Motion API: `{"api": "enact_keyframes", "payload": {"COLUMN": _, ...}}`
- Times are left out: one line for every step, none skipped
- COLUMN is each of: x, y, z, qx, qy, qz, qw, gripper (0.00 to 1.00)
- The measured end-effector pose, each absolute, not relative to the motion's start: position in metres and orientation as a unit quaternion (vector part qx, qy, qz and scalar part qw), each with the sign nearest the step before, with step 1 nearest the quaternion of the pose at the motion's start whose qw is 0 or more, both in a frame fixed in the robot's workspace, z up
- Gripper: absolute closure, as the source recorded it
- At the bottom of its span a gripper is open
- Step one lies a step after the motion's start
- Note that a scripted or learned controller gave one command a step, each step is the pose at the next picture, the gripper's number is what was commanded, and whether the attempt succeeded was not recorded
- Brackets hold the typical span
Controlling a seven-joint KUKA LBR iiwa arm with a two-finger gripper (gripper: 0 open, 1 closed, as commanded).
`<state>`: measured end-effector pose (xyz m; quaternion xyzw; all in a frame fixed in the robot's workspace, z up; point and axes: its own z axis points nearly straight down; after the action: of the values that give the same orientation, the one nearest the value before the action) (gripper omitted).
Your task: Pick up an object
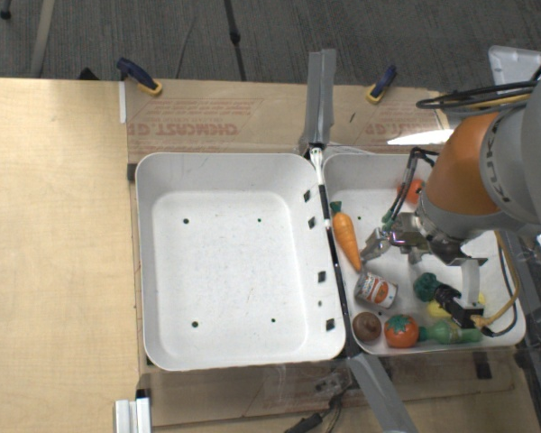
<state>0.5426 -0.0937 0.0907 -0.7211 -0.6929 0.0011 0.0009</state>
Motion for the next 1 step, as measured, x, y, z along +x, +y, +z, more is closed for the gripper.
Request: {"api": "enact_keyframes", "payload": {"x": 0.4768, "y": -0.1706, "z": 0.0909, "qx": -0.657, "qy": -0.754, "qz": 0.0010, "qw": 0.001, "gripper": 0.00}}
